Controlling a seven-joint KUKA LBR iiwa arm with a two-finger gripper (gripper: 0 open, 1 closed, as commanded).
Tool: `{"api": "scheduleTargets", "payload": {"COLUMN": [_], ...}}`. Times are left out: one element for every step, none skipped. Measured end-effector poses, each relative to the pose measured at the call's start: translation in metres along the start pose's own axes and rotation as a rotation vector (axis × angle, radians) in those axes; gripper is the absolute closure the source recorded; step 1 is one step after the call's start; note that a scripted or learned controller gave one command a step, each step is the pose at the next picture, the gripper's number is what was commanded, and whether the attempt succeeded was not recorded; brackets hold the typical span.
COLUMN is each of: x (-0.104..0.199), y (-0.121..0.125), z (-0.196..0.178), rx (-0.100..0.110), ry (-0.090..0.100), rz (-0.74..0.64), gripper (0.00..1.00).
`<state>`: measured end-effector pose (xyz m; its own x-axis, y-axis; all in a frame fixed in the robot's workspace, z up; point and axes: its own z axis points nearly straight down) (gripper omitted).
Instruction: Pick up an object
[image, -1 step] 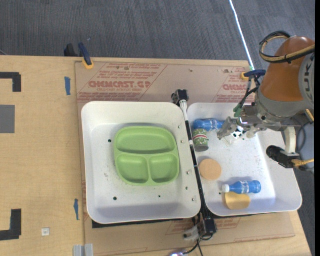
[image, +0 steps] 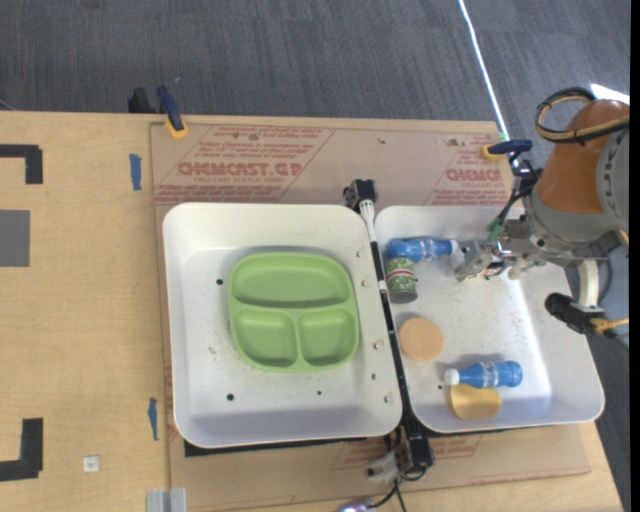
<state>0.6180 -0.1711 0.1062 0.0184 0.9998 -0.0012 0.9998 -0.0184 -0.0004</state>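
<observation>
In the right bin (image: 560, 400), the gripper (image: 478, 263) hovers near the far edge, just beside a blue bottle (image: 420, 249) lying lengthwise toward the divider, its long axis roughly in line with the arm's reach. Whether the gripper is released or clenched I cannot tell; it seems to carry nothing. A second bottle (image: 487, 375) lies near the front edge.

Two bins side by side: left bin (image: 190, 330) holding a divided plate (image: 294, 309). In the right bin (image: 570, 385), taking the round disc (image: 421, 338) as landmark: can (image: 401, 277) behind-left, bottle (image: 420, 249) behind, second bottle (image: 486, 375) right-front, wedge (image: 473, 402) beside that.
</observation>
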Motion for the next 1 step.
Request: {"api": "scheduleTargets", "payload": {"x": [-0.0183], "y": [0.0357], "z": [0.0137], "rx": [0.040], "ry": [0.024], "rz": [-0.068], "gripper": [0.00]}}
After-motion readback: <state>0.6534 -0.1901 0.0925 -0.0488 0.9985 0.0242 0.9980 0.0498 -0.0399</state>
